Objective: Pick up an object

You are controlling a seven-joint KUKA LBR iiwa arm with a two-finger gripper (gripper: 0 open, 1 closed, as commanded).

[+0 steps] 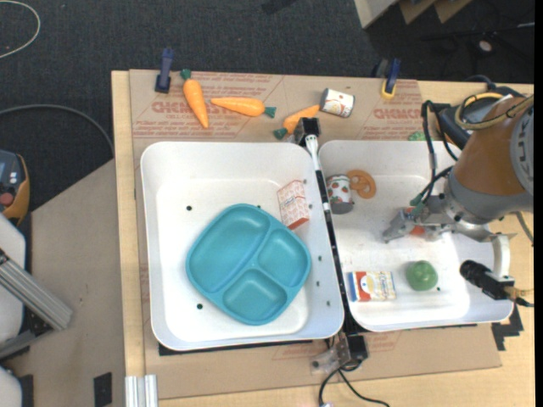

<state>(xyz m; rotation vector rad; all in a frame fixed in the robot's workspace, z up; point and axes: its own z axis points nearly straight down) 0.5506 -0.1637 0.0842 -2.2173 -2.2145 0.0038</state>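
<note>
While nothing is yet lifted, the tool [405, 224] is hovering spread and empty in the right bin [386, 316], right of frame centre; the green ball [421, 275] is lying just below it, so grasping and lifting are remaining.

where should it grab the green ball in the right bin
Across its widest part, coming straight down. The small round green ball sits alone on the right white bin's floor, with bare floor between it and the flat white carton on its left, so fingers probably fit on either side.
</note>
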